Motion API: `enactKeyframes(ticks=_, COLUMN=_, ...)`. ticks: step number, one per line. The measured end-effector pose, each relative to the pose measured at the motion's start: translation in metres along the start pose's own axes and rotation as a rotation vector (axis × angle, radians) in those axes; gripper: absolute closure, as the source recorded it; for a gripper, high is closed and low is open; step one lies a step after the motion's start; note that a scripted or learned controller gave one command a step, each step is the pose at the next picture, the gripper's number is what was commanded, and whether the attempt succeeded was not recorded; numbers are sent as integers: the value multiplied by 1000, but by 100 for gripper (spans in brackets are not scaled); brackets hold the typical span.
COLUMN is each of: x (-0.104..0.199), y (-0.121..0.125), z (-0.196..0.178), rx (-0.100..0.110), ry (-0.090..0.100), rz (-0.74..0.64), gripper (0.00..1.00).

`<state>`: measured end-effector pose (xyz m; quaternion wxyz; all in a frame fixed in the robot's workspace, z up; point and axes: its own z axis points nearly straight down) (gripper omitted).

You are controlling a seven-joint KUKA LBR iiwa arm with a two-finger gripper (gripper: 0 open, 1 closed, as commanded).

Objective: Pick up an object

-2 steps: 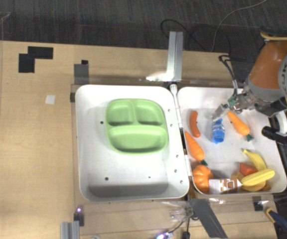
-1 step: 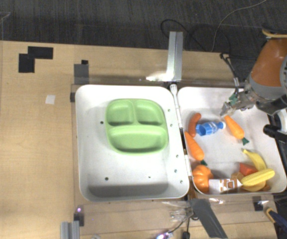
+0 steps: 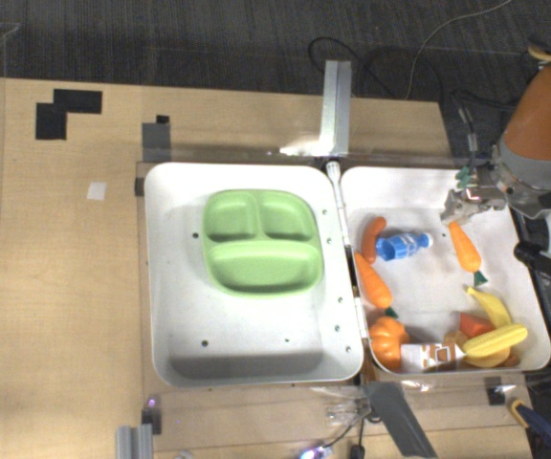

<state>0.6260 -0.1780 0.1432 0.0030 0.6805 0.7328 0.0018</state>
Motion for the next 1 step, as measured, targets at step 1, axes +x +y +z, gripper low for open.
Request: enactKeyframes(ticks=1, x=54, y=4, z=-48, rx=1, ry=2, rz=105, gripper=100)
